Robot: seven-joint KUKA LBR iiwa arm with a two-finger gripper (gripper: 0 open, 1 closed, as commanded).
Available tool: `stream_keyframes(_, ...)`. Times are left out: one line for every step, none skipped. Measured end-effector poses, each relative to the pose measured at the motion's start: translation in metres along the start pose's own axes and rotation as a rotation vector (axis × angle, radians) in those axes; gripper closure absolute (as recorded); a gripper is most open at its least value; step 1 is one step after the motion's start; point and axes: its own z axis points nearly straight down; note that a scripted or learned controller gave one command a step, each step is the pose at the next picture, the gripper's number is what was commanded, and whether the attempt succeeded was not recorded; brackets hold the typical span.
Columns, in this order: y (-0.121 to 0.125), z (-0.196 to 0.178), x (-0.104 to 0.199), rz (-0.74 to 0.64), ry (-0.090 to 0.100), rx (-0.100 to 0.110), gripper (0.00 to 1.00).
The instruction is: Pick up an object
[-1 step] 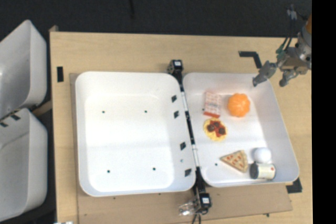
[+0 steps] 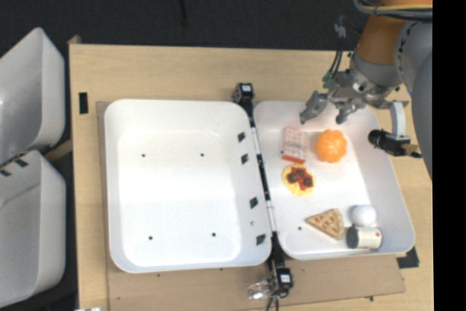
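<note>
the shallow white left bin (image 2: 175, 182) sat at frame centre-left. the matching right bin (image 2: 386, 186) held five things: one pink-and-white packet (image 2: 294, 143), one round yellow piece with red topping (image 2: 299, 180), one round orange fruit (image 2: 330, 146), one tan wedge (image 2: 325, 223), and one white-and-black cylinder (image 2: 362, 226) at lower right. the grey two-finger gripper (image 2: 329, 108) hung open over the bin's upper edge, grasping nothing.
</note>
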Motion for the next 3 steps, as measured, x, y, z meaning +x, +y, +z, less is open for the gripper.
stream_keyframes(0.022,0.022,0.041,0.003,-0.003,-0.005,0.00)
stream_keyframes(-0.050,0.066,-0.025,0.015,-0.002,-0.005,0.00)
stream_keyframes(0.015,0.061,0.007,0.002,-0.003,-0.010,0.00)
